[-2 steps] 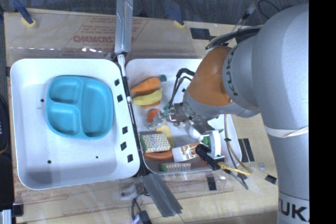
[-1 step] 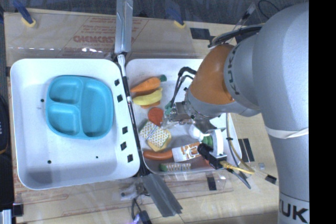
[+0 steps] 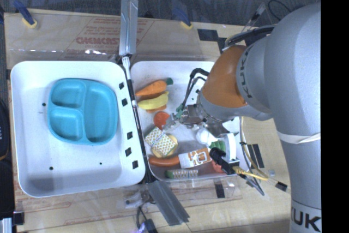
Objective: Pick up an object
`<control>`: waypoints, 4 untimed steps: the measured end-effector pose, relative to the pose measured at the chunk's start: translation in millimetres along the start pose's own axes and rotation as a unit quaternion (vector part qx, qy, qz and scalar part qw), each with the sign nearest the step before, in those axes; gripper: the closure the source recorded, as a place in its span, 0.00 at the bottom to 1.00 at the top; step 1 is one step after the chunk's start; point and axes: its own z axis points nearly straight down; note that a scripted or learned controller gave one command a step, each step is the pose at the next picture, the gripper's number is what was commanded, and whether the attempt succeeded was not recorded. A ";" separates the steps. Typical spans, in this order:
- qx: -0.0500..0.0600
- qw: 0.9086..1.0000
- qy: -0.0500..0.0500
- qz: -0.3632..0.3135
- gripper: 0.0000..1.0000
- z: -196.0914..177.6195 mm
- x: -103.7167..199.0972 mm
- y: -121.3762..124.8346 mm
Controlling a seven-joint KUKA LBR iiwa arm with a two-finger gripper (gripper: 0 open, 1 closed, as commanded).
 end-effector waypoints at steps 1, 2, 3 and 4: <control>0.004 1.000 0.009 -0.015 0.00 7.9 23.3 61.9; 0.005 1.000 0.009 -0.021 0.00 13.3 28.3 29.1; 0.007 1.000 0.009 -0.022 1.00 4.0 28.1 28.8; 0.007 1.000 0.009 -0.022 0.00 4.1 28.0 28.8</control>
